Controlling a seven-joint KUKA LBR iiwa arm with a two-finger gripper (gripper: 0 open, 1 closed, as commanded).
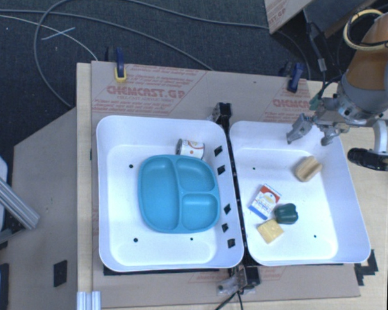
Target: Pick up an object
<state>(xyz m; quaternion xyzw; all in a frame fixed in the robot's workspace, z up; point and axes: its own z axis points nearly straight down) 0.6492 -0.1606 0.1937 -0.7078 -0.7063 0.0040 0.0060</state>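
Note:
In the right bin (346, 209) lie a tan bread-like piece (307, 169), a small red, white and blue packet (265, 201), a dark green pepper-like object (286, 214) and a yellow cheese-like wedge (270, 231). My gripper (312, 132) hangs over the bin's far edge, above and just behind the tan piece. Its two fingers are spread apart with nothing between them. The left bin (116, 180) holds a blue divided plate (179, 193) and a small white cup (190, 148) on its side behind it.
The bins rest on a cardboard sheet (152, 85) held by blue clamps (120, 63) at the far edge. Black clips (223, 112) sit along the seam between the bins. Cables (58, 29) run across the dark floor behind.

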